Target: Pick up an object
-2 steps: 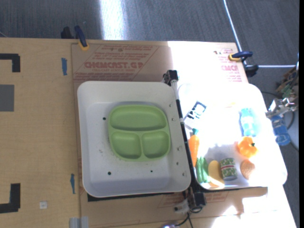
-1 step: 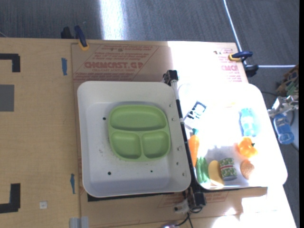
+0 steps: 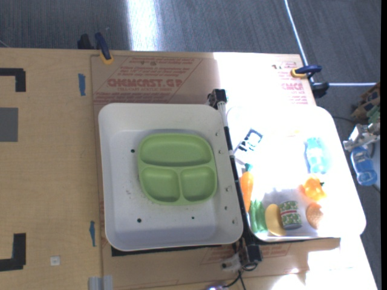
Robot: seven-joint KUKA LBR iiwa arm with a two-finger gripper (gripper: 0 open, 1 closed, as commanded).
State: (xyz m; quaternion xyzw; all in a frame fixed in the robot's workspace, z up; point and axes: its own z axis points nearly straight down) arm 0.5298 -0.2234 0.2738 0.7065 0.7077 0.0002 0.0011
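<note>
A: Count?
B: Two white bins: left bin (image 3: 115, 162) holds one green divided plate (image 3: 176, 167); right bin (image 3: 338, 162) holds about seven small items, can (image 3: 290, 214) near front.
A: Writing?
B: Board (image 3: 145, 71) reads "CHEMCAST".

Two white bins sit side by side mid-frame: the left bin (image 3: 115, 162) holds a green divided plate (image 3: 177, 167). The right bin (image 3: 338, 162) lies in glare. Clamps (image 3: 305, 72) grip the brown board (image 3: 145, 80) along the upper edge.

Small toy foods (image 3: 290, 214) clustered in right bin's (image 3: 338, 162) near corner.
</note>
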